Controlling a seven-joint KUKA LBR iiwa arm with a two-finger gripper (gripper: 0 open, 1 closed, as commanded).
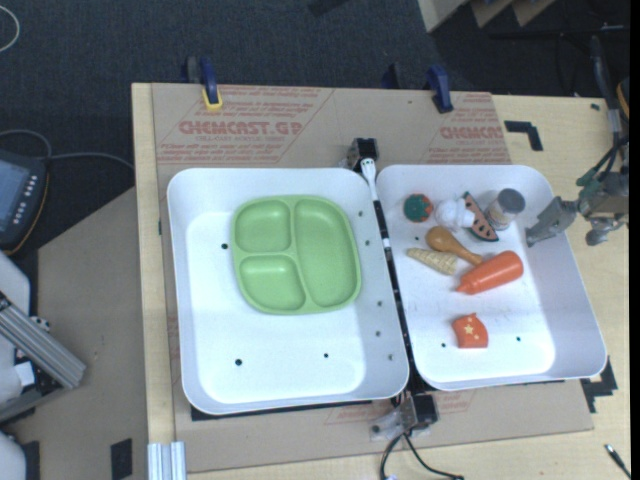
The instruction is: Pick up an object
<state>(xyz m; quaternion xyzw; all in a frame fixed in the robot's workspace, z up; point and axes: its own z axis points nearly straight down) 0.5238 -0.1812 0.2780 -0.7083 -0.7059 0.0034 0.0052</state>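
At the view's right edge the hand (572, 225) hangs low, grey fingers pointing left.
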